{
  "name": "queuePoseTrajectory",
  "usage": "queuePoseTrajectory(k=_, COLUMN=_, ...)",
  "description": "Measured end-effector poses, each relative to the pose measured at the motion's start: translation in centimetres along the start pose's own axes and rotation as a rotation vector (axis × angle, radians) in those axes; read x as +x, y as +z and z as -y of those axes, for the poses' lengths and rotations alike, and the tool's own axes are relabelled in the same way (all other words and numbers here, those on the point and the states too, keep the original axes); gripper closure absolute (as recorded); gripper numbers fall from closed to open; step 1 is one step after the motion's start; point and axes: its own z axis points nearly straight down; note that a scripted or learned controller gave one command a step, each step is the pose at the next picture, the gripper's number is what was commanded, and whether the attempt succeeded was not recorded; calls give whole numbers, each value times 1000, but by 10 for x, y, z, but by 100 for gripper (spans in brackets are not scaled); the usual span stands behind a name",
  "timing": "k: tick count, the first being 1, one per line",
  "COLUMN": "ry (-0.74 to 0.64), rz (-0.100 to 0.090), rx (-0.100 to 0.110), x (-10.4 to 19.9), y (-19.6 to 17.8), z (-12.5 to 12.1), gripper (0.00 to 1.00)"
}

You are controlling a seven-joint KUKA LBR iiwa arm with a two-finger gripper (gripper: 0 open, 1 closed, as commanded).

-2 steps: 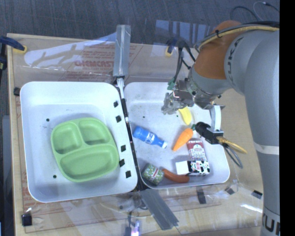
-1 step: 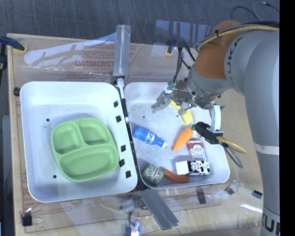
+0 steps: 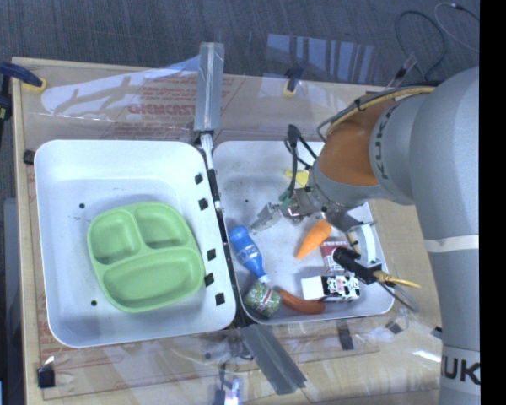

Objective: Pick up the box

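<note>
The box is small and white with dark and red print. It lies near the front right corner of the right bin. My gripper hangs low over the middle of that bin, pointing left, about a hand's width to the back left of the box. It is apart from the box. An orange carrot lies between the gripper and the box. The wrist and arm cover the bin's back right part.
A blue bottle lies by the right bin's left wall, with a greenish ball and a red sausage-like piece at the front. A green divided plate sits in the left bin.
</note>
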Motion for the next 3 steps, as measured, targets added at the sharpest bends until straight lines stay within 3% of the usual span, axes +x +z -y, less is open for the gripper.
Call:
queuePoseTrajectory(k=1, ry=-4, rz=2, rx=0, x=0, y=-10, z=0, gripper=100)
queuePoseTrajectory(k=2, ry=-4, rz=2, rx=-1, x=0, y=-10, z=-1, gripper=0)
queuePoseTrajectory(k=3, ry=162, rz=15, rx=-17, x=32, y=-6, z=67, gripper=0)
